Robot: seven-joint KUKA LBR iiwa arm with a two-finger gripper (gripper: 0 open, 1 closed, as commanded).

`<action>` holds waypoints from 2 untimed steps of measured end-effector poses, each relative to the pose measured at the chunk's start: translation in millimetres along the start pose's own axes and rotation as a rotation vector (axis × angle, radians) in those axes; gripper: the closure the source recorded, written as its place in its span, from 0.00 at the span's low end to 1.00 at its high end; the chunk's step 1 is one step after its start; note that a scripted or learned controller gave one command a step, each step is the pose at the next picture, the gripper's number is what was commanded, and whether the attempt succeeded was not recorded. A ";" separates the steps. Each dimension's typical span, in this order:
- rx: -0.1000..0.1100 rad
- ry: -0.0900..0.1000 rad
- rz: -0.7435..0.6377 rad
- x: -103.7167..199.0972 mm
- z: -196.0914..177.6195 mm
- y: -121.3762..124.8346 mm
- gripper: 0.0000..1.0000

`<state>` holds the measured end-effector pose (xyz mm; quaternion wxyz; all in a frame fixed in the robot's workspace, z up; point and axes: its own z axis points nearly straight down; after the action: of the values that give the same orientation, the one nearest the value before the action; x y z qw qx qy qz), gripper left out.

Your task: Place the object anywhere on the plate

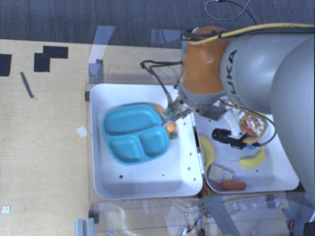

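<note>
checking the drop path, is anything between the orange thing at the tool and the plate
Nothing visible is. The orange object sits at the tool, right against the plate's right rim, with no other item between them in the left bin.

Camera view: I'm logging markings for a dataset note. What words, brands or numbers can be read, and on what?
"UKA": the end of the brand name, in dark letters running down the grey arm.
Packet in the right bin: red and white print, too blurred to read.
</note>
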<state>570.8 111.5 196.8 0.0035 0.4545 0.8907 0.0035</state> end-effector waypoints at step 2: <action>0.002 0.002 -0.497 60.5 -18.8 12.3 1.00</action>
<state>545.1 167.7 215.6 0.0030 0.2214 0.9752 0.0023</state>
